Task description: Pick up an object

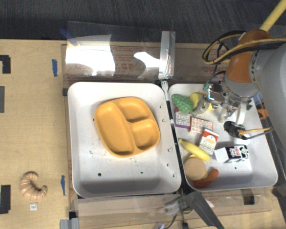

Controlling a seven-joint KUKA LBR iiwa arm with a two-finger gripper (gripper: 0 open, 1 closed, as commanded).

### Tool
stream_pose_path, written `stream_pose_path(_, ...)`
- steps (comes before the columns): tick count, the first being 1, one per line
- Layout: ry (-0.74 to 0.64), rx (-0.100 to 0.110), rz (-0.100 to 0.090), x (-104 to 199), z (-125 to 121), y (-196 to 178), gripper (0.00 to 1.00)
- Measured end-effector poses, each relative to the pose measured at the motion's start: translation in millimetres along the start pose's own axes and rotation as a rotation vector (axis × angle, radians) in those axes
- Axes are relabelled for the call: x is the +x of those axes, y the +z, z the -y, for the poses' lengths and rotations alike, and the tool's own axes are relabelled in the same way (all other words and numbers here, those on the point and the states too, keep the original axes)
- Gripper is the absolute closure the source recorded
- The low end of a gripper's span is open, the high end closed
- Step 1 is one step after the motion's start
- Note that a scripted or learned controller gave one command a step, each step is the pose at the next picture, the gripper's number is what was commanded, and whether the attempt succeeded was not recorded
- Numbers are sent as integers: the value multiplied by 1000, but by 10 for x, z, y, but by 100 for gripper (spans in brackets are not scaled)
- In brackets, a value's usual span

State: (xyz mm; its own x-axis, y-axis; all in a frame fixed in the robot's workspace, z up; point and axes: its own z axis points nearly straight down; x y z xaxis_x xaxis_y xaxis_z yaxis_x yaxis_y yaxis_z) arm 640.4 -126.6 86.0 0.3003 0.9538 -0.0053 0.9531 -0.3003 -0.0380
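I can't tell how my gripper [222, 109] is set; its tip is blurred, low over the right bin [267, 168], and I see nothing in it. Just left sits a small yellow fruit [196, 99], then a green toy [182, 102]. Below lie cards [200, 124] and a banana [194, 150]. I'd pick the fruit: shift left, centre over it, then descend clear of the green toy.
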Motion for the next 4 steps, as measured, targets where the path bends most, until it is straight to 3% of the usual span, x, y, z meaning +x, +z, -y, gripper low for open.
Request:
stream_pose_path(1, 0, -12, -1, 18, -23, -120, 100)
stream_pose_path(2, -5, -49, -8, 681, -16, -1819, 100)
stream_pose_path(3, -250, -35, 1, -156, 372, -1485, 100)
stream_pose_path(4, -192, -32, -2, -67, 615, -1032, 100)
